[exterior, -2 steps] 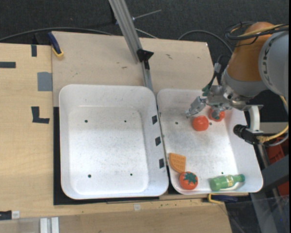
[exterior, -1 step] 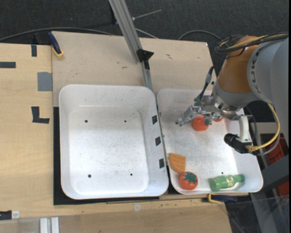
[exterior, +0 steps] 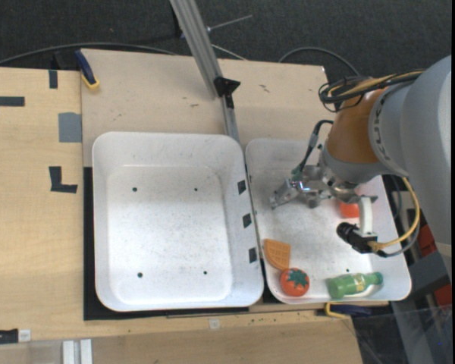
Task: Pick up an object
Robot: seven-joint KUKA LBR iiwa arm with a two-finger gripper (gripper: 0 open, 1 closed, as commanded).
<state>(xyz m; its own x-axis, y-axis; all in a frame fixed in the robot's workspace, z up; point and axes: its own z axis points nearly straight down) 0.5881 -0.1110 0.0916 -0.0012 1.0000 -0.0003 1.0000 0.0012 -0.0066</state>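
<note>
No brand, label or writing is legible on anything here; the green bottle [exterior: 354, 284] has a pale band around it, but it is too small to read.

My claw [exterior: 288, 194] sits over the upper part of the right bin [exterior: 312, 297], close to the wall it shares with the left bin [exterior: 167, 146]. Whether its fingers are apart or together I cannot tell; the metal parts blur into one grey shape, and I see nothing clearly held in it.

The things I could pick lie below my claw, toward the near edge of the same bin. An orange wedge [exterior: 277, 252] is nearest, just below and slightly left of my wrist. Below that is a red tomato [exterior: 294, 281] with a green top, and the green bottle lies on its side beside the tomato, further toward my arm's side. A small red-orange piece [exterior: 349, 208] peeks out next to my wrist, partly hidden by it.

My arm [exterior: 409, 123] comes in from the right, orange band above the wrist, bent down into the bin over the tabletop [exterior: 30, 203].
</note>
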